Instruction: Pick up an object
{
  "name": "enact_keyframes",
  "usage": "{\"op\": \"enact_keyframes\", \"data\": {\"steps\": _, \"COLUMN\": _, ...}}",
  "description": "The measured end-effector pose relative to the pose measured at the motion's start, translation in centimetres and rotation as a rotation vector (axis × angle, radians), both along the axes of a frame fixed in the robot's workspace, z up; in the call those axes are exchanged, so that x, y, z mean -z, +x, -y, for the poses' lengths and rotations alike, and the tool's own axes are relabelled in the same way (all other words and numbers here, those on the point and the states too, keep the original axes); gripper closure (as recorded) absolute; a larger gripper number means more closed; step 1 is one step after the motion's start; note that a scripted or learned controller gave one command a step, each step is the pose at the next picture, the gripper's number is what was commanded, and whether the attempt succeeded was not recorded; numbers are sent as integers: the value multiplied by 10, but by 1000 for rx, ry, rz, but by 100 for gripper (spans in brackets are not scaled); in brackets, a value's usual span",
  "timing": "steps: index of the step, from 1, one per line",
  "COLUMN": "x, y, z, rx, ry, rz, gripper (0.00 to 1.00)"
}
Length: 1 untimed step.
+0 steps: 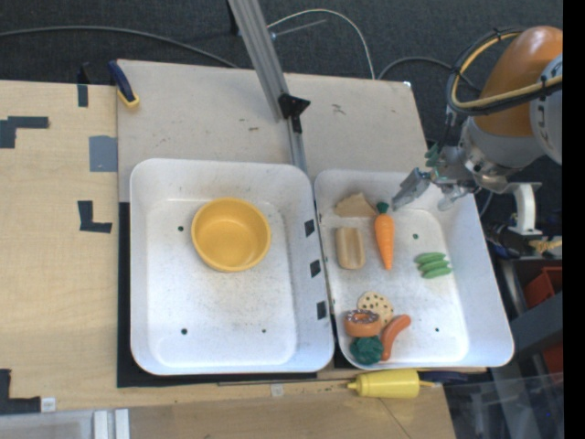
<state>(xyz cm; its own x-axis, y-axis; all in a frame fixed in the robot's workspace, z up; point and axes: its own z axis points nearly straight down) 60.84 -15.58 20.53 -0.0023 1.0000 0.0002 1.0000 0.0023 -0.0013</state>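
My gripper (430, 193) hangs over the far right corner of the right bin (475, 332), its two fingers spread open with nothing between them. Just left of it and below lies a toy carrot (385, 239) with its green top toward the gripper. Beside the carrot are a tan bread slice (355, 206) and a tan bread roll (349, 247). A green pea pod (432, 263) lies right of the carrot. Near the bin's front sit a cookie (373, 304), a donut (361, 322), a sausage (395, 332) and a green broccoli piece (366, 350).
The left bin (160, 337) holds a yellow bowl (230, 234). A yellow mustard bottle (388, 385) lies on the bench in front of the right bin. A grey metal pole (260, 39) slants across the back, ending at the bins' divide.
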Motion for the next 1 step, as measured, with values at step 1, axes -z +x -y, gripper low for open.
{"op": "enact_keyframes", "data": {"steps": 1, "x": 0, "y": 0, "z": 0, "rx": 0, "ry": 0, "rz": 0, "gripper": 0}}
